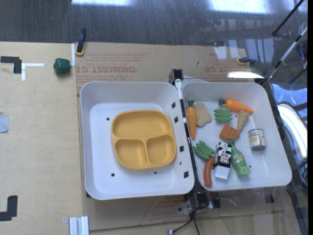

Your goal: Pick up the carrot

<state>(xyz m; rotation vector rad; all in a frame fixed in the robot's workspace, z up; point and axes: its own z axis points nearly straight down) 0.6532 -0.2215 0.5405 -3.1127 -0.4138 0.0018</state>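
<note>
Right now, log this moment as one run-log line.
task: pick up carrot | carrots: one at right bin's left wall, one near its far side | tray: left bin | carrot status: both ungrasped

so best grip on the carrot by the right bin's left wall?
Grip the carrot mid-body from straight above, fingers closing across its width. It lies flat, long axis parallel to the left wall of the right bin, with the cracker close alongside, so clearance looks tight.
</note>
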